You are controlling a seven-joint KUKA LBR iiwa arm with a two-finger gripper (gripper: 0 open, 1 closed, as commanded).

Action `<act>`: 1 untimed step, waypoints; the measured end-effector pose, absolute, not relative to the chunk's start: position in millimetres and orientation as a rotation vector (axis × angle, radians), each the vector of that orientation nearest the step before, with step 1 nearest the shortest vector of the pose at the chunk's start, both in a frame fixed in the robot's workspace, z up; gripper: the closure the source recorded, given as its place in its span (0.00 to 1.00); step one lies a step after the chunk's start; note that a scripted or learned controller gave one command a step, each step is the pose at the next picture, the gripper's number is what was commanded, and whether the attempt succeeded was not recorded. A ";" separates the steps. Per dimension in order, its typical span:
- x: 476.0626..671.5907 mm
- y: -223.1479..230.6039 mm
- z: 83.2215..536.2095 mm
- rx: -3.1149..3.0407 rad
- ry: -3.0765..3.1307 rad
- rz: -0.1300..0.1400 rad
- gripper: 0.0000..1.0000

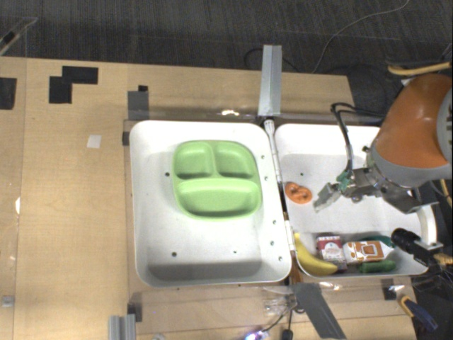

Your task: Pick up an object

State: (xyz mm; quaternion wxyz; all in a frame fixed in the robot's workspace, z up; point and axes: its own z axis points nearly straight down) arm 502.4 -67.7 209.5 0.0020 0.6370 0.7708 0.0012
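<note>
Claw (327,195) is hovering low in the right bin (318,142), beside the orange disc (298,193) — likely the target, lying alone w/ approach room. Can't tell claw state, too blurry. Banana (313,258), snack packs (354,251), green item (374,266) are crowding the near wall. Green tray (215,178) is sitting in the left bin (152,211).

No legible text anywhere at this resolution. The two small packets (349,251) at the near edge of the right bin (311,147) have printed labels in red, white and orange, but the lettering is too small and blurred to read. The black shapes (69,82) on the bench (64,211) are plain blocks, not characters or numbers
</note>
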 end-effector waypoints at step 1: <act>511.8 -95.2 90.2 1.769 2.583 0.012 0.00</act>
